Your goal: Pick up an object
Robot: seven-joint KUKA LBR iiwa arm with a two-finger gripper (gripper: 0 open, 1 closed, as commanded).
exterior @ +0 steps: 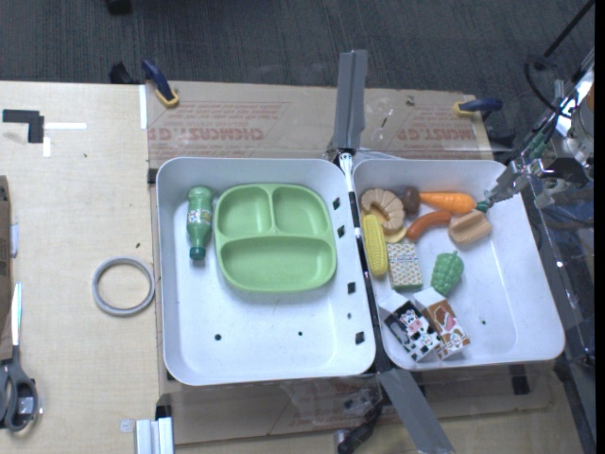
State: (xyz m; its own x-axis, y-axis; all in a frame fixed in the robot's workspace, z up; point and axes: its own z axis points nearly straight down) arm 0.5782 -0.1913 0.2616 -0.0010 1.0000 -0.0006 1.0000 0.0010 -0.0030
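1. End effector point(492, 200) at right bin's point(529, 301) far right edge, tip just beside the bun point(470, 228); fingers too small to tell, grips nothing visibly.
2. Right bin, far end: carrot point(446, 200), sausage point(430, 222), bun, cookie point(382, 202), corn point(375, 244) along left wall.
3. Right bin, middle to near edge: cracker box point(405, 265), green pepper point(447, 273), two small cartons point(427, 330).
4. Left bin point(265, 348): green plate point(276, 235), bottle point(198, 221) by left wall.
5. Bench, left of bins: tape ring point(123, 285), scissors point(17, 391).

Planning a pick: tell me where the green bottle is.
The green bottle lies in the left bin, near its left wall, right beside the green divided plate.
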